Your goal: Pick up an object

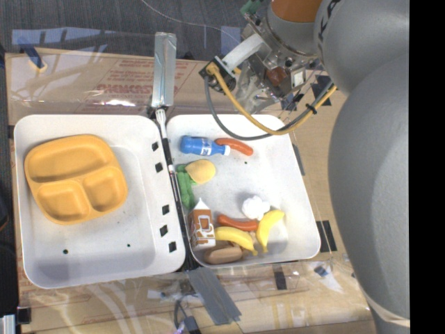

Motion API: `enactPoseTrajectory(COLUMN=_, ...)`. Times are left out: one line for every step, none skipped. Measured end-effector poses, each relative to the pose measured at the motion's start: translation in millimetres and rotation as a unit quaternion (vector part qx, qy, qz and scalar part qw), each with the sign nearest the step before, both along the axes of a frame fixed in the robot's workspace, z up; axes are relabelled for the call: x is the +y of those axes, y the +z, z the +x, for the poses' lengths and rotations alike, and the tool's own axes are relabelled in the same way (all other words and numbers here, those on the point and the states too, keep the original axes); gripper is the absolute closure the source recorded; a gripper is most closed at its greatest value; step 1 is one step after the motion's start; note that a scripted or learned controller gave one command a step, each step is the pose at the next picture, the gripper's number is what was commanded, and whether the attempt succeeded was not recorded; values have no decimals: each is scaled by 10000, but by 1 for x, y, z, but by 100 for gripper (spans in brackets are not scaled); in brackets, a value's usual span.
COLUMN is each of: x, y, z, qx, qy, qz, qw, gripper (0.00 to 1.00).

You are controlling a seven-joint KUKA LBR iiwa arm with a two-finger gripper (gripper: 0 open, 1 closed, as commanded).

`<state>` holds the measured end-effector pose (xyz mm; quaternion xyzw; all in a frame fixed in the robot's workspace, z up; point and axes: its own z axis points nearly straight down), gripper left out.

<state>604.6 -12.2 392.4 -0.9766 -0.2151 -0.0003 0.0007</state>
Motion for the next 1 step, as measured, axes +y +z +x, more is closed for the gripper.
enactPoseTrajectory(x=1, y=-2, z=0, qx=16, qy=5, qz=-2, qw=10000, gripper=0)
